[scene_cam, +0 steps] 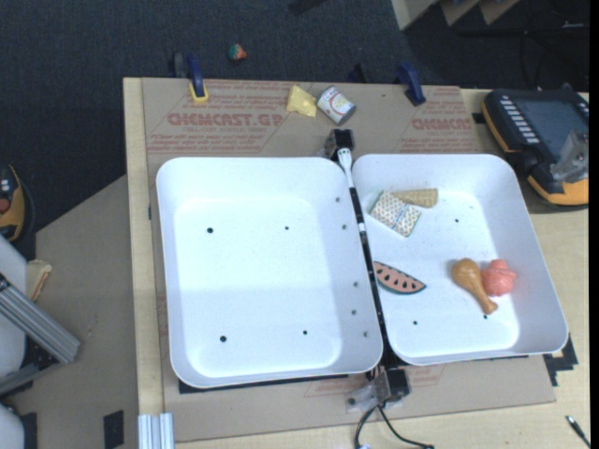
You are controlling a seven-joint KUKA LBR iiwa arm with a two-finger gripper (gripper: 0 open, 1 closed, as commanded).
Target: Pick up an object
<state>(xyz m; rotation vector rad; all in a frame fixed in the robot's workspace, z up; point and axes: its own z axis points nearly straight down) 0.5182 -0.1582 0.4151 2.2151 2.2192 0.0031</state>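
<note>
Two white bins sit side by side on the worktop [140, 251], touching along their inner rims. The right bin [533, 251] holds all five pickable things. Near its far left corner a white dotted block [396, 215] lies flat, with a tan wafer cone [418, 197] just behind it, the two touching or nearly so. A watermelon slice [400, 279] lies close to the bin's left wall, about midway along. Well apart from it, toward the right wall, a toy drumstick [473, 282] lies on a slant, its thick end touching a pink lump [502, 277] beside it.

The left bin [178, 204] has four small dark dots on its floor.

Behind the bins, on the brown printed sheet, a yellow wedge [301, 101] and a small white box [336, 106] lie just beside each other. Two blue clamps [196, 76] [409, 82] grip the sheet's far edge. A dark handset with a yellow body [543, 138] rests at the right.
</note>
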